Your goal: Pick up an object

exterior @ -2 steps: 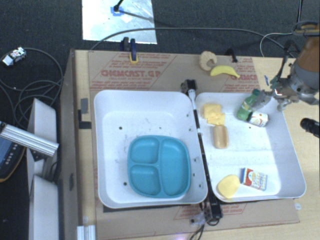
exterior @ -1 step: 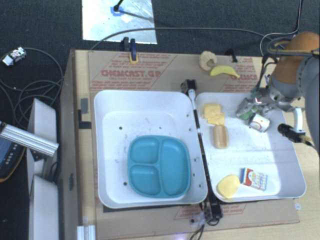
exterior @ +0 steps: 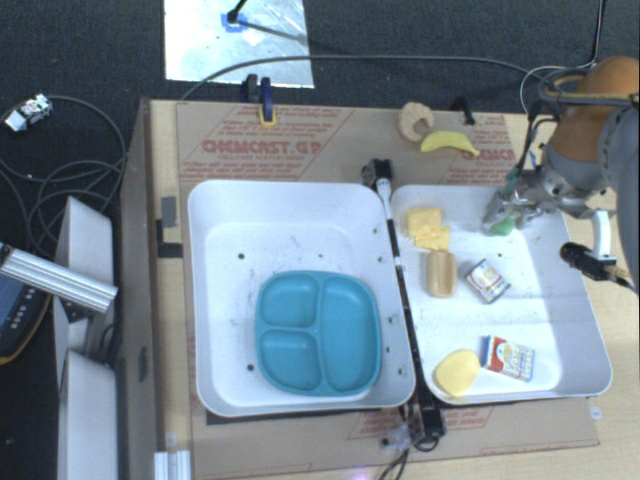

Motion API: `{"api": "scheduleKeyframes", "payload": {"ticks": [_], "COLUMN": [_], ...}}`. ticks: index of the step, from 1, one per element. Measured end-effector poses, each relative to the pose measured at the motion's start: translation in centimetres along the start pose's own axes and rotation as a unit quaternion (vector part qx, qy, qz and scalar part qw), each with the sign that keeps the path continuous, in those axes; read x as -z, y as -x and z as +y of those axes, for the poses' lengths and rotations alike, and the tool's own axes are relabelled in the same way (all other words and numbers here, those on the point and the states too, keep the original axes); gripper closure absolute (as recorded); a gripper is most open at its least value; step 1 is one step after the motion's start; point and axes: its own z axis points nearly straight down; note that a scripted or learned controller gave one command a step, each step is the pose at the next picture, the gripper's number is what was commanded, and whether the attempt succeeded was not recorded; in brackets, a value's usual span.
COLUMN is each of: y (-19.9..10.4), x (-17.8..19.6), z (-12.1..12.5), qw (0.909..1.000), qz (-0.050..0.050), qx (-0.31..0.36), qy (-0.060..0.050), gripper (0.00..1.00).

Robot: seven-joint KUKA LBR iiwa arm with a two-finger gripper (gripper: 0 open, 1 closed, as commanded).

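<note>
Tool (exterior: 507,211) sits low at the far right bin (exterior: 590,353), touching a small green item (exterior: 499,224); we cannot tell its opening. Risk: with the item so near the far wall, we judge a glancing closure could push it aside.

The worktop (exterior: 300,133) is a brown board printed with red lettering. Two shallow white bins sit side by side on it, the left bin (exterior: 215,218) and the right bin (exterior: 575,318). Behind them (on bare board) lie a banana (exterior: 448,143) and a beige roll (exterior: 415,120).
</note>
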Motion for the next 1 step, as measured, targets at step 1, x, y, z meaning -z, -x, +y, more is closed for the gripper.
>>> {"api": "scheduleKeyframes", "payload": {"ticks": [1], "y": [-10.25], "x": [7.67], "z": [-2.78], "qw": [1.0], "qz": [0.001], "qx": [-0.002], "qy": [0.001], "gripper": [1.0]}}
